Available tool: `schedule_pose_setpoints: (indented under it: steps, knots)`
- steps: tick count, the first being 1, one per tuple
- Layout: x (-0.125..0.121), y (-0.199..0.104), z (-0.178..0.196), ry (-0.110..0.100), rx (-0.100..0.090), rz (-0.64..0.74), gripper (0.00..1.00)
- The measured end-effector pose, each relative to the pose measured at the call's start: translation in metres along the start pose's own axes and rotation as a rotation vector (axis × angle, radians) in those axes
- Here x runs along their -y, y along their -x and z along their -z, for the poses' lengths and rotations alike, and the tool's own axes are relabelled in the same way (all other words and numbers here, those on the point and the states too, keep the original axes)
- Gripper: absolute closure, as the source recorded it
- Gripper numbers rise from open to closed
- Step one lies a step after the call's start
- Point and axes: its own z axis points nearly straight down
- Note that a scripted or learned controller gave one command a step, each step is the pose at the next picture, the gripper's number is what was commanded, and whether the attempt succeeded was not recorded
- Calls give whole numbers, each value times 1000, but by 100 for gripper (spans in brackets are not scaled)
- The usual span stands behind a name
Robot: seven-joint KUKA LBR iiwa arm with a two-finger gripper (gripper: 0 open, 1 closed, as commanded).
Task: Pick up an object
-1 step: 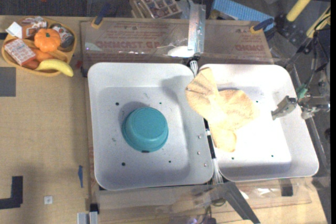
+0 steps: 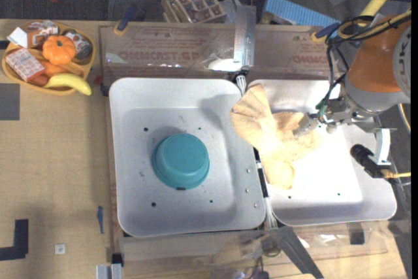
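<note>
Tan cloth (image 2: pixel 274 134), crumpled, draped over the divide between the two white bins (image 2: pixel 130 101), centre-right of frame. Judged light, limp, non-fragile; best pinched at a raised fold. Pincer (image 2: pixel 308 126) touching its right edge; whether apart or together, cannot tell. Teal bowl (image 2: pixel 181 161) centre-left.

Even overhead lighting is noted; the white bins (image 2: pixel 130 160) are rendered bright, with glare on the plastic sheet (image 2: pixel 222 62) behind them. Shadows are soft, and slight overall blur is observed.
</note>
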Motion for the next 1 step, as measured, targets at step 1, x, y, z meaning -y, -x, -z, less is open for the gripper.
schedule_pose_setpoints:
  steps: [1]
  knots:
    - [-59,-27,-40,9,4,255,0]
